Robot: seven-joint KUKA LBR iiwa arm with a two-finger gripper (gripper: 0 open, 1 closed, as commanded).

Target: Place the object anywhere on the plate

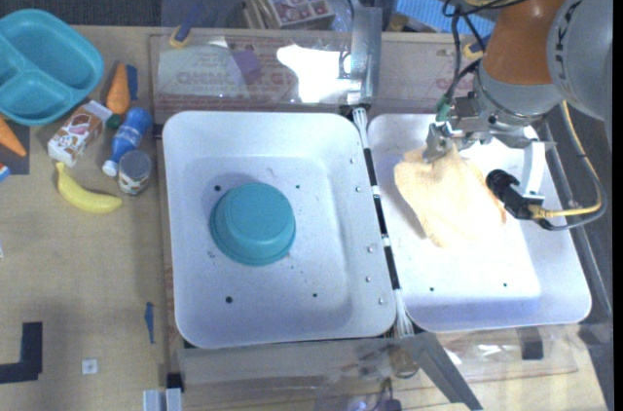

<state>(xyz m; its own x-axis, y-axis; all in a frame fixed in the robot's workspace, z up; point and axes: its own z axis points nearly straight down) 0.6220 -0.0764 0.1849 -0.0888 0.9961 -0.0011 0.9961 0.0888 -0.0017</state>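
A teal round plate [253, 222] lies in the middle of the left white bin [195, 146]. A flat, pale tan object [446, 197] lies in the upper middle of the right white bin [506, 297]. My gripper [436, 142] comes down from the grey and orange arm [531, 39] and sits right at the tan object's upper tip. The wrist hides where the gripper meets the object. The plate is well to the left of the gripper, across the divider between the bins.
A black connector with a yellow cable [516, 197] hangs at the tan object's right edge. On the bench to the left lie a teal divided tray [44, 66], a carrot [118, 88], a bottle [128, 138], a can [134, 171] and a banana [86, 193].
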